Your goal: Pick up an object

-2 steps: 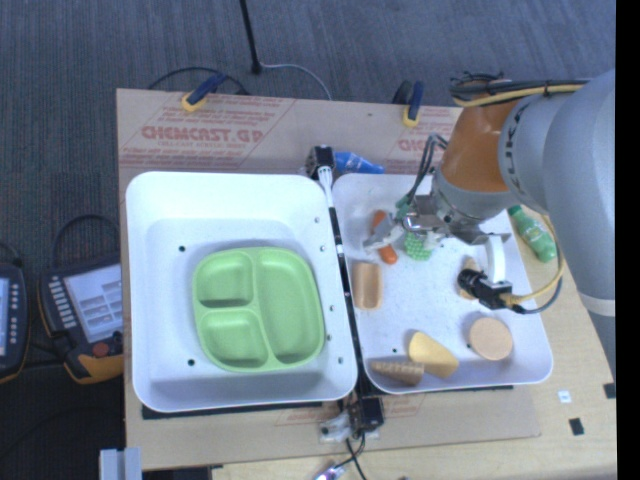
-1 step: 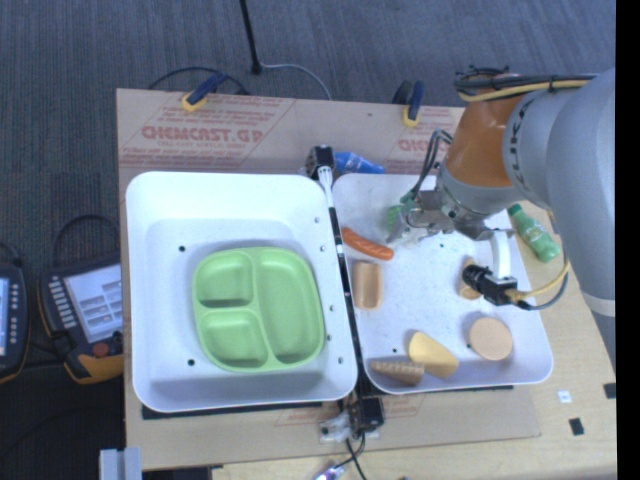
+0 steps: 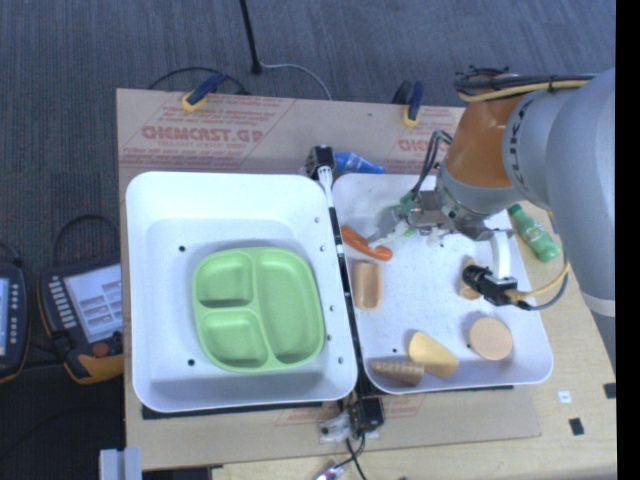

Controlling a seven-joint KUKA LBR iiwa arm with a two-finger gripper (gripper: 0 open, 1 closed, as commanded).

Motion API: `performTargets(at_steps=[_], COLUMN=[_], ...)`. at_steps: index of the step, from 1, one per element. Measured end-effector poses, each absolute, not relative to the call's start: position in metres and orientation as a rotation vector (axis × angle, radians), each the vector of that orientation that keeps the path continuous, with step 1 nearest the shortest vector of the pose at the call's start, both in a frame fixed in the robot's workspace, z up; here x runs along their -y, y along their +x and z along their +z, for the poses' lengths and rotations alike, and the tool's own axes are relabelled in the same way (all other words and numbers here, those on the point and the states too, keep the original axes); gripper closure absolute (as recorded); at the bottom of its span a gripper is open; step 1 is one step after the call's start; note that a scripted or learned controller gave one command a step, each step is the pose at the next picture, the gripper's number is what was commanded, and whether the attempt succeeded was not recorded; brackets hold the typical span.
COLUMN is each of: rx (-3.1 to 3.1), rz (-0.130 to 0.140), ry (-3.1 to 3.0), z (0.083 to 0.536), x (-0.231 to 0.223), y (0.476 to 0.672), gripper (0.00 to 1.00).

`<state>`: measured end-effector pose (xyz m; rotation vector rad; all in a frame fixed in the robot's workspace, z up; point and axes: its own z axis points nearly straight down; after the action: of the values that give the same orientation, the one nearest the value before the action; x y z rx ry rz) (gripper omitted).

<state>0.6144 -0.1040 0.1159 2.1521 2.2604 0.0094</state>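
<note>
Camera view: tool (image 3: 392,230) over right bin (image 3: 530,368), carrot (image 3: 365,243) just beside; grip state unclear

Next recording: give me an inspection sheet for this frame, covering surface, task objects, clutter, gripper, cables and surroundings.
Surface: brown board bearing two white bins, the left bin and the right bin, side by side.
Job's things: in the right bin, an orange carrot, a tan block, a yellow wedge, a round disc, a ridged cone.
Clutter: green divided tray in the left bin; green bottle by the right bin's far rim.
Gripper: gripper low over the right bin's upper part; finger state unclear.
Cables: black cable on the carpet; yellow cable by the arm.
Surroundings: grey carpet; handheld controller at left; clamps on the board's far edge.
</note>
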Motion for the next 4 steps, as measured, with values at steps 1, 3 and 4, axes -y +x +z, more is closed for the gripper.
performTargets(at_steps=[1, 3, 4], rx=[-2.056, -2.348, -2.290], rz=[0.000, 0.006, 0.015], ry=[2.376, 2.080, 2.135], z=[0.185, 0.096, 0.092], x=[0.020, 0.100, 0.099], y=[0.594, 0.574, 0.639], gripper=[0.00, 0.00, 0.00])
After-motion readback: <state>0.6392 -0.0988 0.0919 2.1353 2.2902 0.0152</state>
